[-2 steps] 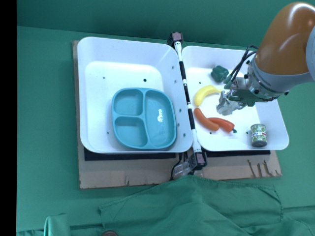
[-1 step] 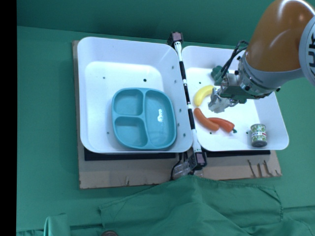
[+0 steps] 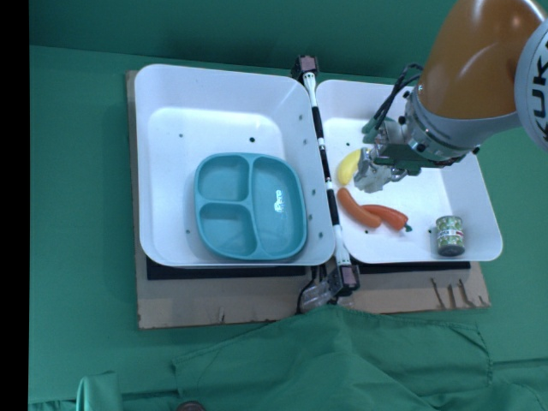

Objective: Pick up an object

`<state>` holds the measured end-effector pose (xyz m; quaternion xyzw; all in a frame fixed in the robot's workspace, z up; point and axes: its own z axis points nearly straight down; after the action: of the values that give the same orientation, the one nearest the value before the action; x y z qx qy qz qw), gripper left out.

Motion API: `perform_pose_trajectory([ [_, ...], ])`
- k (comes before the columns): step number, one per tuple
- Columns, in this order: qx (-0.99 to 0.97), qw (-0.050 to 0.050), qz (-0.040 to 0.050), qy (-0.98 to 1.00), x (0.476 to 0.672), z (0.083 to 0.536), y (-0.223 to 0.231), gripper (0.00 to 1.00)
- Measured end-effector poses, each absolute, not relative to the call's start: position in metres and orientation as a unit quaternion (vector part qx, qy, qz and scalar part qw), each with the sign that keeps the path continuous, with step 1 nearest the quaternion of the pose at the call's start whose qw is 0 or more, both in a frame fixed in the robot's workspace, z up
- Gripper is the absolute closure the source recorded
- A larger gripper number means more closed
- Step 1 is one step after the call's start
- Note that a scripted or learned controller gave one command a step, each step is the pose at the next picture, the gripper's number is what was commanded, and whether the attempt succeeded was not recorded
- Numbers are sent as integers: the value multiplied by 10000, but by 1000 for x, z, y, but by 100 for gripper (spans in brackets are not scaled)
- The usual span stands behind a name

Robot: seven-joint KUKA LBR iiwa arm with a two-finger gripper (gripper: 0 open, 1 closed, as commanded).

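Gripper [image 3: 374, 171] sits low in the right bin [image 3: 479, 229], just beside the banana [image 3: 347, 166]; finger state cannot be told. Sausage [image 3: 358, 208], carrot [image 3: 387, 215] and jar [image 3: 449, 235] lie nearby.

Right bin [image 3: 479, 197]: yellow banana [image 3: 347, 167] at 9 o'clock; hot dog [image 3: 357, 208] and red chili pepper [image 3: 387, 215] lying flat, touching, centre; small jar [image 3: 449, 235] upright, 4 o'clock.

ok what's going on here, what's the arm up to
A grey and orange robot arm reaches in from the right over the right bin, its gripper low beside a yellow banana. Two orange sausage-like pieces and a small jar lie nearby, untouched. The left bin holds a teal divided plate. Nothing visibly sits in the gripper yet.
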<state>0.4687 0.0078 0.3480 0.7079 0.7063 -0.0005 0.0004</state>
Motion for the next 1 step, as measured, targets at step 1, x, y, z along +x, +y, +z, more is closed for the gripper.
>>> perform_pose_trajectory([
  [1, 7085, -2, -15, 7057, 471, 330, -52, 100],
])
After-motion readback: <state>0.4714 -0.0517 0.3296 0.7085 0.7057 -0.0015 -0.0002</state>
